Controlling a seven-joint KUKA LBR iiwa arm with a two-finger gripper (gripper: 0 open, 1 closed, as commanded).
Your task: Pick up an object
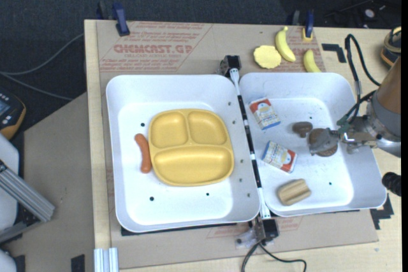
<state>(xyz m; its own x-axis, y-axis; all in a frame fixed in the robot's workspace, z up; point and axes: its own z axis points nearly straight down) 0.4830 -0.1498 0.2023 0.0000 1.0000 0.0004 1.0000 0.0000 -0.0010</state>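
Cartons (264, 113), bun (293, 191): right bin (363, 191) | yellow tray (190, 147), sausage (143, 152): left bin (121, 188) | tool (317, 138): state unclear

The left bin (121, 105) is mostly taken up by the yellow tray (190, 146), with a sausage (143, 153) just beside its left edge; bare floor runs along its near and far walls. In the right bin (280, 86), two cartons (264, 113) (279, 157), a bread roll (292, 191) and brown pieces (302, 128) are scattered, with the gripper (322, 141) low among them. The near right corner lies open.
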